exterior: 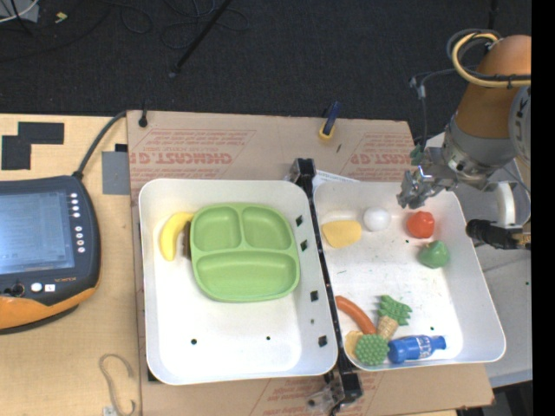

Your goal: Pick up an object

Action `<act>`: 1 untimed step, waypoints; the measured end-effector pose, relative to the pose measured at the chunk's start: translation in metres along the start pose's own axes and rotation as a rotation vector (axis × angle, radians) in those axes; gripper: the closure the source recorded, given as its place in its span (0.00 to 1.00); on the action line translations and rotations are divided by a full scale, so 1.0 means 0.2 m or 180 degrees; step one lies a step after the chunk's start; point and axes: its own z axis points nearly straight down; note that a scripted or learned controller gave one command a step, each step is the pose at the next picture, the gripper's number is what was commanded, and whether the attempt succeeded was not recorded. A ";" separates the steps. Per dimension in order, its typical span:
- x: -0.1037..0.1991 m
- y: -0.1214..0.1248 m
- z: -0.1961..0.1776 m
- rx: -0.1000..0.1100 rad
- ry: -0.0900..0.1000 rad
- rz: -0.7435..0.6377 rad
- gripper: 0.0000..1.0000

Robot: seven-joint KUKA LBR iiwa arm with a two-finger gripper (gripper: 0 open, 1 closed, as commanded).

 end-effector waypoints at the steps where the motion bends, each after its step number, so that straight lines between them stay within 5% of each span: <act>1: -0.01 0.00 -0.11 0.0008 0.0002 -0.0001 1.00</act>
